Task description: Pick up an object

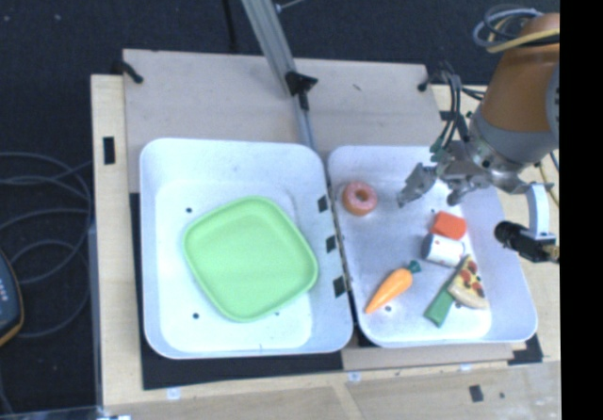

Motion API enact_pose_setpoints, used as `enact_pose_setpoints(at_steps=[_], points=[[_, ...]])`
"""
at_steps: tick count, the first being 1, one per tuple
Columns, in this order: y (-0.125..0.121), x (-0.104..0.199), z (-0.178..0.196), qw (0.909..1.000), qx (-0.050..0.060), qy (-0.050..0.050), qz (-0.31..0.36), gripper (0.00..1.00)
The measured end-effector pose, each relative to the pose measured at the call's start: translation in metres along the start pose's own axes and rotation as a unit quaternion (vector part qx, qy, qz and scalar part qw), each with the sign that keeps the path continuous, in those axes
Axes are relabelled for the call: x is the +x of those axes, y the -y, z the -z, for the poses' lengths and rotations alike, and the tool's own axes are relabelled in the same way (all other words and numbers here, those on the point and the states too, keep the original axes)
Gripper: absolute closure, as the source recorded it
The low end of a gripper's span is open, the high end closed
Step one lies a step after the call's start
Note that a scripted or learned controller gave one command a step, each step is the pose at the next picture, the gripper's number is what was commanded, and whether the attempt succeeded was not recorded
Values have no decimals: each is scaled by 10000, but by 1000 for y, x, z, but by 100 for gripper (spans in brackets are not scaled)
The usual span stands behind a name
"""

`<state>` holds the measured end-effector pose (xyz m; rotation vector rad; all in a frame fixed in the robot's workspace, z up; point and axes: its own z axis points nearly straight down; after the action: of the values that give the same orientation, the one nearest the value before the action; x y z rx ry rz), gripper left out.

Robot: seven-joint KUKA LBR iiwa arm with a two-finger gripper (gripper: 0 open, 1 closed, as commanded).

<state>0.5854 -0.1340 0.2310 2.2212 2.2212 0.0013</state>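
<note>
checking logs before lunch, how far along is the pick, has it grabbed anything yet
Early stage. Done: the arm has reached over the right bin, with the gripper hanging above its upper part. In hand: nothing shows between the fingers, which look spread. Left: the donut, orange and white block, carrot, green block and pizza slice all lie on the bin floor, so closing on one and lifting remain.

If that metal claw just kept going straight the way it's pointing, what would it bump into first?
The gripper points down and toward the left of the view, into the right bin. The pink donut lies nearest along that line, so probably that, or the bare bin floor just before it. Depth is hard to judge from above.
</note>
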Motion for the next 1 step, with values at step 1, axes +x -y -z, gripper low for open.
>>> enact_pose_setpoints(at_steps=[1], points=[[8,1,-59,10000,25,1,-5,0]])
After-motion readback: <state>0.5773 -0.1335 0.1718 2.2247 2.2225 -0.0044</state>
